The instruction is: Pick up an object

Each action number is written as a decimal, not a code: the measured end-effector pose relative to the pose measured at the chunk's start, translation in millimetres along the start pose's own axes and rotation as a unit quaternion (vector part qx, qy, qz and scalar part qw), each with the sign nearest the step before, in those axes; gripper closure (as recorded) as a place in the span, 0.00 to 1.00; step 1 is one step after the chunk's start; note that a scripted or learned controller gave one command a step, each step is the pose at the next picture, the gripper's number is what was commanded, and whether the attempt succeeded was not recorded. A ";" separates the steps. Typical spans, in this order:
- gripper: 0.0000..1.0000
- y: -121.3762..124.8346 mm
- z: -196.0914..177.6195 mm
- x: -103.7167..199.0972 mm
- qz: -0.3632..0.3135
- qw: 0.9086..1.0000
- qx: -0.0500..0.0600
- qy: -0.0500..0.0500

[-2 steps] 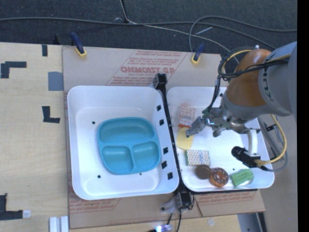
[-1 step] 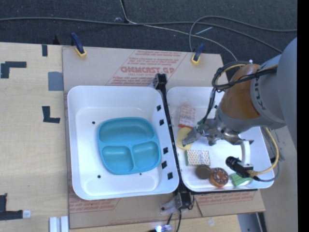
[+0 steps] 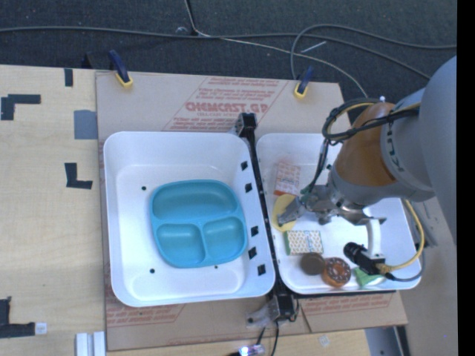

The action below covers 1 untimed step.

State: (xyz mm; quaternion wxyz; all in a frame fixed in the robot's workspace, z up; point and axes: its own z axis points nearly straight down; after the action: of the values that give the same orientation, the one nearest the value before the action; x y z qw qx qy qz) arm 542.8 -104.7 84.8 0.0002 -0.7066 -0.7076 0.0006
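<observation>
reaching in from the right, the grey arm hung low over the right bin (image 3: 338, 141), and its gripper (image 3: 300, 206) sat near the left side of that bin. the closest thing to it was a yellow banana-shaped toy (image 3: 282, 212), which lay just to the left of the gripper and looked like it touched the tip. the toy was curved, and its long side ran up and down the picture, close to the wall between the two bins. it was hard to see the gripper tip because the wrist and cables covered it, so i could not tell if it was open or closed, and nothing could be seen held in it. i think the next move would have to go a little left and down to get the yellow toy. in the right bin there were about six small things: one yellow toy, one pink and white packet (image 3: 287, 175) above it, one dotted packet (image 3: 304, 241) below the gripper, one dark brown lump (image 3: 312, 262), one brown donut (image 3: 336, 272) just beside the lump, and one green piece (image 3: 365, 277) at the bottom right, maybe part hidden. there were two white bins, side by side. the left bin (image 3: 122, 199) held one blue tray (image 3: 198, 222) with three parts, well apart from the gripper. two clamps (image 3: 119, 71) held the board at the top.
</observation>
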 end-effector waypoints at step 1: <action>1.00 0.8 -11.7 0.5 -0.001 1.000 -0.001 0.000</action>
State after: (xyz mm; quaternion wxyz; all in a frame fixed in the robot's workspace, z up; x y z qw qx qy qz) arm 543.6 -104.2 96.5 -0.0006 -0.7062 -0.7080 -0.0005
